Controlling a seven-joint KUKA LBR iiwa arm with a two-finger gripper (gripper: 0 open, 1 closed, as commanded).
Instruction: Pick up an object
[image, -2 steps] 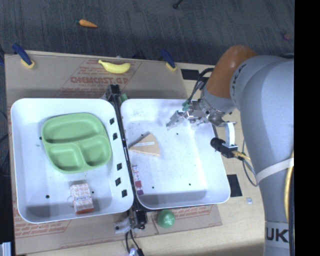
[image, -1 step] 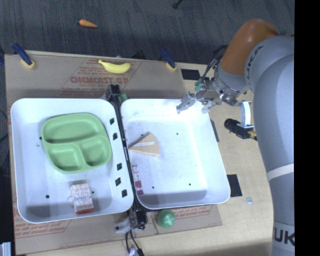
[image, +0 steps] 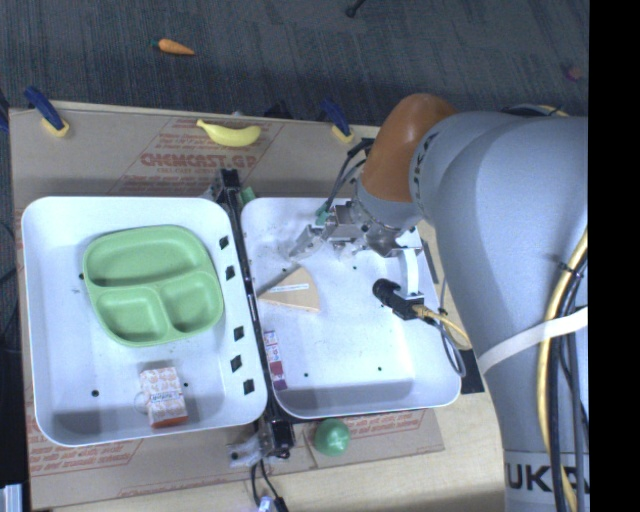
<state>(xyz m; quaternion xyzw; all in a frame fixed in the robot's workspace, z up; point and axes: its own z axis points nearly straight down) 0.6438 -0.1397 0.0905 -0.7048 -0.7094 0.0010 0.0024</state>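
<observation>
Likely the nearest candidate for the pick is the tan wedge, which lies flat on the floor of the right bin, close to that bin's left wall and about midway between its far and near edges. Its thin point faces the left wall and its broad end faces the bin's middle. It looks like a small toy piece, so I judge it light and stiff rather than soft, with smooth, sloping faces that could slip out of a pinch. The broad end seems the better place to take hold, across its two long sides, since the thin tip offers little to bear on and sits near the wall, where there is little room to come down

The claw hangs over the far-left part of the same bin, near the far edge and just beside the left wall. Whether it is spread or pressed together I cannot tell from this slant, and nothing shows as pinched in it. The wedge sits apart from it, just toward the near edge, so the claw would need to shift toward the near edge and drop

The left bin carries a green divided tray and, by its near edge, a small packet, both well apart from the claw
</observation>
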